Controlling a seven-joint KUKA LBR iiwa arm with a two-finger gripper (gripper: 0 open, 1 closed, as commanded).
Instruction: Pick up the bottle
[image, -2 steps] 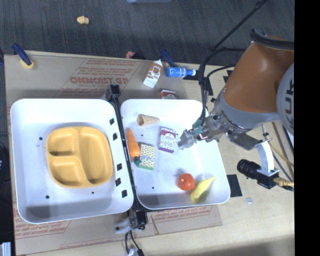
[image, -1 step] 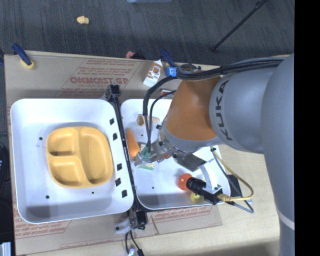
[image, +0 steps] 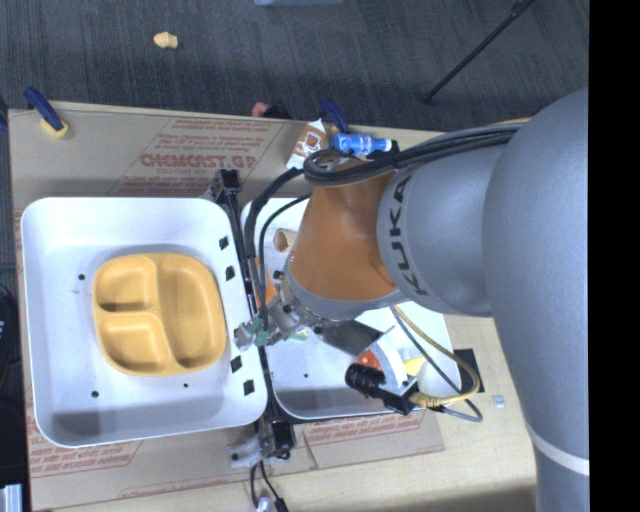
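Note:
My arm, with its orange band (image: 345, 240), reaches low over the right bin (image: 320, 400) and hides most of its floor. The gripper (image: 265, 328) sits at the bin's left wall, close to the divider between the two bins. Beside the wrist, a small red-orange piece (image: 368, 357) and a yellow piece (image: 412, 368) peek out on the bin floor. A tan object (image: 282, 240) shows at the bin's far left, just behind the arm. I cannot tell which of these, if any, is the bottle.
The left bin (image: 60, 240) holds a yellow divided plate (image: 158, 310). Black clips (image: 228, 183) run along the divider. A black cable plug (image: 368, 380) hangs near the right bin's front wall. Cardboard (image: 190, 150) lies under both bins.

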